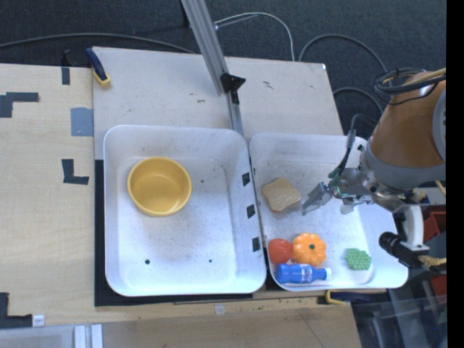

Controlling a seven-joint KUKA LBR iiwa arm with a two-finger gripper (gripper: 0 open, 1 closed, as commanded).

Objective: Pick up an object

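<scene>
The tan sponge (280, 194) lies in the right bin (304, 147) just beside my gripper (313, 201), whose fingers stand spread around nothing. Along the near wall sit a tomato (280, 251), a small pumpkin (309, 249) (orange) and a blue bottle (301, 273).

My arm (413, 133) runs off the frame's right edge. My gripper (319, 196) — too small and dim to read. The blue bottle (301, 273) hides the red object's (280, 251) lower edge.
</scene>
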